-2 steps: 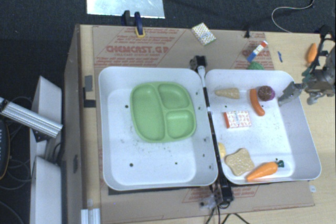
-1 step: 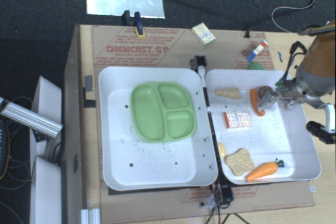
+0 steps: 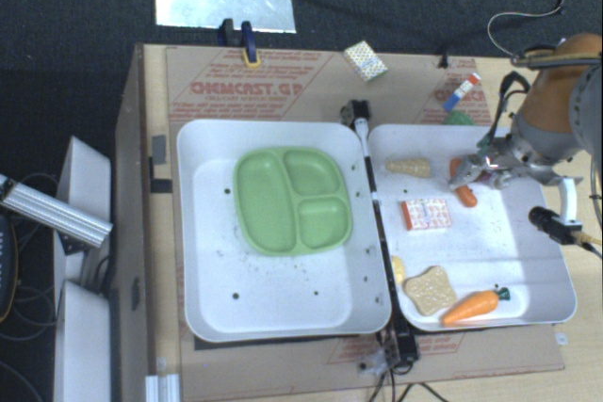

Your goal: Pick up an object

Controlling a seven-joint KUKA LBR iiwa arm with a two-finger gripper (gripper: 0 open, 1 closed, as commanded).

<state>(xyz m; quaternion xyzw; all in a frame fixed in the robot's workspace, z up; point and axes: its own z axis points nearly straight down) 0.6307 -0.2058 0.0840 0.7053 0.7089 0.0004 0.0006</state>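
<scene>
- We see two white bins on a tan bench printed with red lettering.
- A pale green divided plate lies in the left bin.
- In the right bin we note an orange carrot with a green top, a tan toast slice, a red-and-white patterned packet and a small orange piece.
- The grey arm carries an orange band.

gripper over right bin, green plate left
</scene>
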